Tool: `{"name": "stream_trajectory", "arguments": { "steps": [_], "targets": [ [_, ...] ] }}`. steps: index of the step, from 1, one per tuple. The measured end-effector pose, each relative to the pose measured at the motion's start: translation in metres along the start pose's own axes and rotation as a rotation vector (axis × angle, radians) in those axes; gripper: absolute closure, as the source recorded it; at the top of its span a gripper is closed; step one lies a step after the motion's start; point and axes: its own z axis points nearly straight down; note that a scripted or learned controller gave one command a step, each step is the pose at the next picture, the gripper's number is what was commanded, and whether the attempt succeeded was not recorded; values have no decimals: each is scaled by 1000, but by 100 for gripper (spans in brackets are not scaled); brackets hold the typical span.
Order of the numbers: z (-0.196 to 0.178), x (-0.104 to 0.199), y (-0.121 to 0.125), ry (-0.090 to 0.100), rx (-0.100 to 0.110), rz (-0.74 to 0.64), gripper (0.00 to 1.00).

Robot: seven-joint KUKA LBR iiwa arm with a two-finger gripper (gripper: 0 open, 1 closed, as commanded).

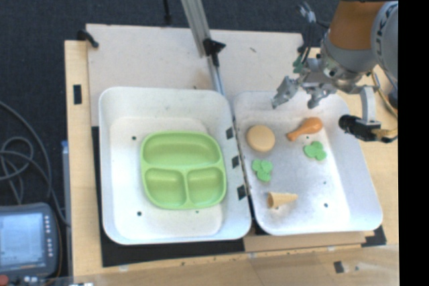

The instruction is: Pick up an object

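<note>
My gripper (297, 98) hangs over the far edge of the right bin (348, 204), its two fingers spread apart with nothing between them. Below it lie a round tan bun (261, 138), an orange chicken drumstick (305, 127), two green broccoli pieces (262, 169) (314, 151) and a small ice-cream cone (281, 199). The drumstick lies closest to the fingers, just below and to their right.
The left bin (120, 137) holds a green divided plate (182, 169). A metal pole (191, 0) rises at a slant from between the bins' far edges. A black fitting (358, 126) sits at the right bin's right rim.
</note>
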Motion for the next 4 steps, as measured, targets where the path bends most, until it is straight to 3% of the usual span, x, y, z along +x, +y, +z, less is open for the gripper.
{"name": "stream_trajectory", "arguments": {
  "steps": [1,3,4],
  "targets": [
    [0,0,0,0,0,0,0],
    [104,-7,-9,-2,6,4,0],
    [142,-8,-7,-2,-5,6,0]
  ]
}}
